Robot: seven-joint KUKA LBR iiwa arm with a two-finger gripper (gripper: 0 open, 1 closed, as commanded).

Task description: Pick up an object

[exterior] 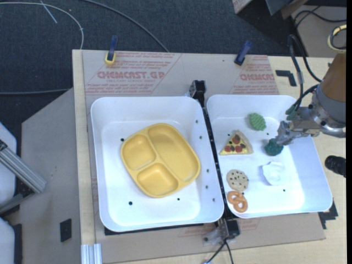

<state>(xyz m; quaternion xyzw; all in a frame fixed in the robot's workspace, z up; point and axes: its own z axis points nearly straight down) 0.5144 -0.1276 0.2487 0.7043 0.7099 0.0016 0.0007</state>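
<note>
Fingers (pixel 281 139): state can't tell, low in rt bin (pixel 308 202), tips at/over dark teal item (pixel 273 147), contact unclear; pizza slice (pixel 236 144) just beside, green piece (pixel 256 121) near, yellow tray (pixel 160 159) in left bin (pixel 110 147).

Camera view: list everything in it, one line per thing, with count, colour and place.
Bins: two, white, side by side on the bench.
Divided plate: one, yellow, middle of left bin.
Pizza slice: one, tan with red dots, right bin, near its left wall.
Bumpy toy: one, light green, right bin, top.
Dark toy: one, teal, right bin, at the tool's tip.
White lump: one, right bin, below the teal toy.
Cookie: one, tan, right bin, lower left.
Pretzel: one, orange, below the cookie.
Clamps: two, blue, board's top edge.
Tool: one, grey, entering from right.
</note>
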